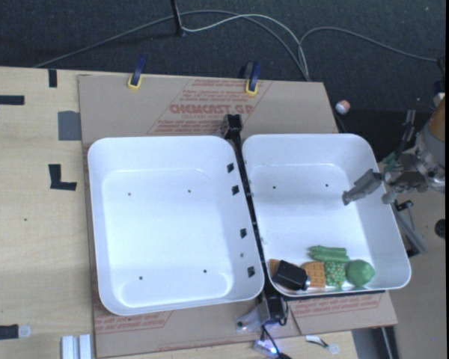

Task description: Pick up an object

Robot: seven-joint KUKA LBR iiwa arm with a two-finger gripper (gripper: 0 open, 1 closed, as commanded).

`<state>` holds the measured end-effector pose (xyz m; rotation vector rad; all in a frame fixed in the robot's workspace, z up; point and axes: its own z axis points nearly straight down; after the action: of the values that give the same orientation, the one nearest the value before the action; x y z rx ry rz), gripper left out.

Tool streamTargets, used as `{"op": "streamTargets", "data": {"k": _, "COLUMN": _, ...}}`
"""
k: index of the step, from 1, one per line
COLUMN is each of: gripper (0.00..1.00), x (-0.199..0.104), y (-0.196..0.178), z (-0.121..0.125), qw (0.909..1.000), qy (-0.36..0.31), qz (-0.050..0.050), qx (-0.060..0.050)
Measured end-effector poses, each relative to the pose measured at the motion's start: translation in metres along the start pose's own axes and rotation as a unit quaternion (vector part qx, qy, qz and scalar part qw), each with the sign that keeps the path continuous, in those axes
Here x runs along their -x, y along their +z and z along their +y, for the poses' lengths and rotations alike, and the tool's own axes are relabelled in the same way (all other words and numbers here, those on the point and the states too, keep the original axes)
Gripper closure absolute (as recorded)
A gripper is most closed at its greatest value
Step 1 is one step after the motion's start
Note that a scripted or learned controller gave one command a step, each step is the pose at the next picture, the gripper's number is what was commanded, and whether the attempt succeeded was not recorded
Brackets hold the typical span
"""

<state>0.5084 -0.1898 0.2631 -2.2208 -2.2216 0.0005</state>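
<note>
We are watching the gripper [357,192] hanging over the right bin [299,155] near its right wall, and we cannot tell how its claw is standing. The objects are lying along that bin's near edge: a black block [289,275], an orange piece [315,274], green beans [328,253] and a green ball [360,272].

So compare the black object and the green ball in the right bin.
The black object is dark, blocky and lies at the left end of the cluster; the green ball is bright, round and sits at the right end, by the bin's corner. The black object looks slightly larger. Both rest along the near wall of the right bin, away from the gripper.
</note>
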Motion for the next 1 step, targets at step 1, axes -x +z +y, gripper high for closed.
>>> {"op": "streamTargets", "data": {"k": 1, "gripper": 0.00, "x": -0.0083, "y": 0.1634, "z": 0.0384, "qw": 1.0000, "qy": -0.001, "qz": 0.002, "qx": -0.007}}
